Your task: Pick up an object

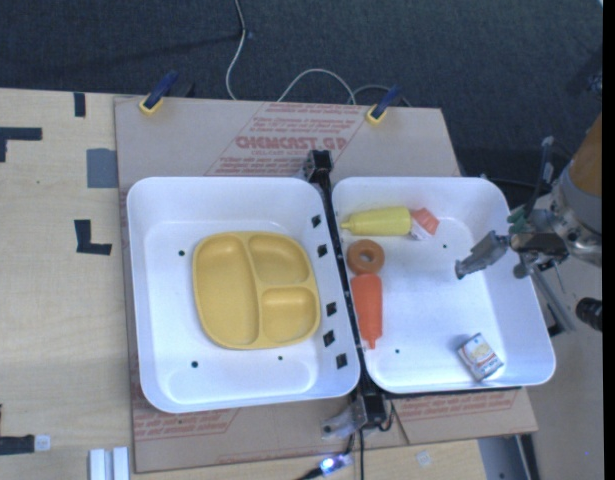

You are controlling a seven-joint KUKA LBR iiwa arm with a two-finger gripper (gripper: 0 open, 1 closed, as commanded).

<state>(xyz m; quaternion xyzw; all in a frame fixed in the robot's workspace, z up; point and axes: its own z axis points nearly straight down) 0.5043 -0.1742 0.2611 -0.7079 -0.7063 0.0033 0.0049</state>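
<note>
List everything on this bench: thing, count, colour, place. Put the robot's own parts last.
bins: 2, white, side by side on the cardboard sheet
divided plate: 1, yellow, middle of left bin
corn cob: 1, yellow, right bin, far left part
small packet: 1, pink-red, beside the corn cob
doughnut: 1, brown, right bin, left side
carrot: 1, orange, right bin, along left wall
small box: 1, blue and white, right bin, near corner
clamps: 2, yellow and blue, far edge of cardboard
gripper: 1, grey, over right bin's right side

Glossy plastic bins [157,268]; matt yellow plastic tray [255,290].
</note>
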